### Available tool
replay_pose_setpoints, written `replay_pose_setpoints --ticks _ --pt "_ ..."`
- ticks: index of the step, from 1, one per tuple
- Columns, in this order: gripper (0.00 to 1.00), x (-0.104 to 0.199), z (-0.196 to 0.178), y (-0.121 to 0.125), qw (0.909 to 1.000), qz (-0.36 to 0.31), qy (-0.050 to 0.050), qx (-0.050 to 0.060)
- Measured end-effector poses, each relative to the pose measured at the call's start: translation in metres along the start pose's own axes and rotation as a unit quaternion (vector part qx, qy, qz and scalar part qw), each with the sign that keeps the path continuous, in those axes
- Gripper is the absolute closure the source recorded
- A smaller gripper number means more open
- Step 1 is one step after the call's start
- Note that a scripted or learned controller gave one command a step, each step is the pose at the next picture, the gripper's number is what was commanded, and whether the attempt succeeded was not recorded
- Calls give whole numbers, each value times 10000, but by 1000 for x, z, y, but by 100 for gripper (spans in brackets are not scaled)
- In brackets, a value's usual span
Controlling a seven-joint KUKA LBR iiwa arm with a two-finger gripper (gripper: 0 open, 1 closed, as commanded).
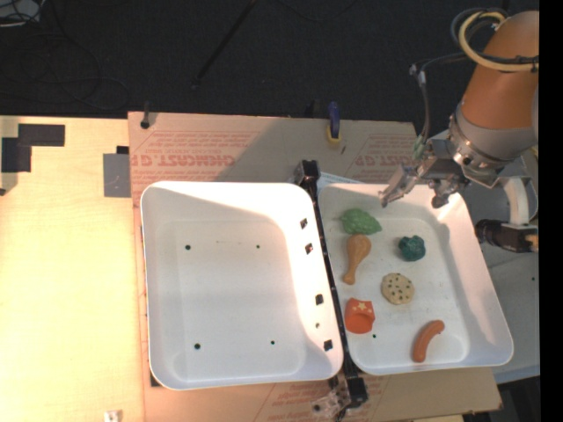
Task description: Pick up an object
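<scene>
The right bin [489, 299] holds several toy foods: a green leafy piece [361, 221], a tan drumstick [354, 256], a dark teal broccoli [411, 248], a speckled cookie [397, 288], a red pepper [359, 316] and an orange sausage [427, 339]. My gripper [412, 199] hangs over the bin's far edge, above and behind the leafy piece and the broccoli. Its fingers are spread open with nothing between them.
The left bin [167, 236] lies beside the right one, joined by a black clip strip [321, 262]. Both rest on brown cardboard [220, 152]. A blue clamp [333, 121] stands at the cardboard's far edge. Cables [471, 33] loop off the arm at upper right.
</scene>
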State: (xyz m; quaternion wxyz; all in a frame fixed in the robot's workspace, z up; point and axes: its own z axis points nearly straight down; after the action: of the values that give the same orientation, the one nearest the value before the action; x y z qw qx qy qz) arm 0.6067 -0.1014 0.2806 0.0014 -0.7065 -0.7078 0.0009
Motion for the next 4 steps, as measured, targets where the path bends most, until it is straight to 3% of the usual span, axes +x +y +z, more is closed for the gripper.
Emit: replay_pose_setpoints --ticks 1,2,3,4 --pt "0 47 -6 39 10000 -13 -5 -18" --pt "100 45 -15 37 10000 -4 -1 0" --pt "100 65 40 -55 10000 21 8 59" --pt "100 104 -10 -16 10000 -14 0 -33"
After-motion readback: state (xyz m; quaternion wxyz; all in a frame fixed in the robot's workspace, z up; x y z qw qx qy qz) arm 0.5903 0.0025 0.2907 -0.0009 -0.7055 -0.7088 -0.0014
